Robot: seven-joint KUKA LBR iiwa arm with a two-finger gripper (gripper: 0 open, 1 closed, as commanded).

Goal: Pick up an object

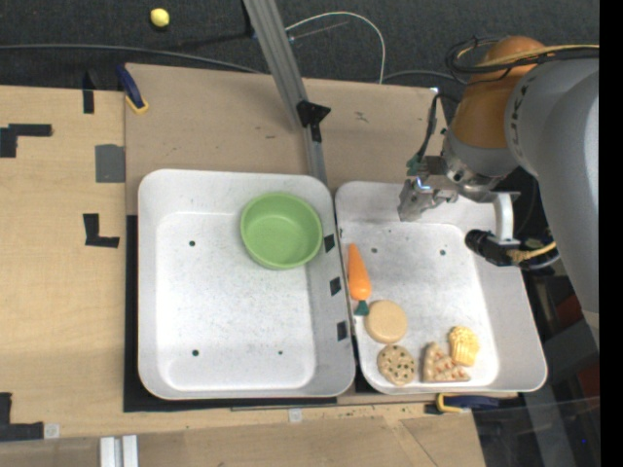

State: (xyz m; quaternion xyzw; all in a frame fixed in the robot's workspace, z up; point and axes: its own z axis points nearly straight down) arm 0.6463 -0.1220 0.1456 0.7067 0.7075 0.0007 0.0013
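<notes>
- Hovering over the far edge of the right bin (pixel 506 358), the gripper (pixel 419 202) is pointing down from the grey arm (pixel 565 154), whose orange band (pixel 487 105) is sitting just above the wrist.
- I cannot tell from this angle how the gripper is set; nothing is showing in its grasp.
- A carrot (pixel 358 272) is lying along the left wall of the right bin, its thin end pointing away from the camera.
- A round tan biscuit (pixel 386 321) is sitting just below the carrot, almost touching it.
- A darker speckled cookie (pixel 396 363), a waffle-like piece (pixel 440 364) and a piece of corn (pixel 463 344) are lining the near edge of that bin, close together.
- A green bowl (pixel 281 230) is standing upright in the far right corner of the left bin (pixel 175 358).
- A small yellow ball (pixel 160 17) is resting on the dark floor beyond the bench.
</notes>
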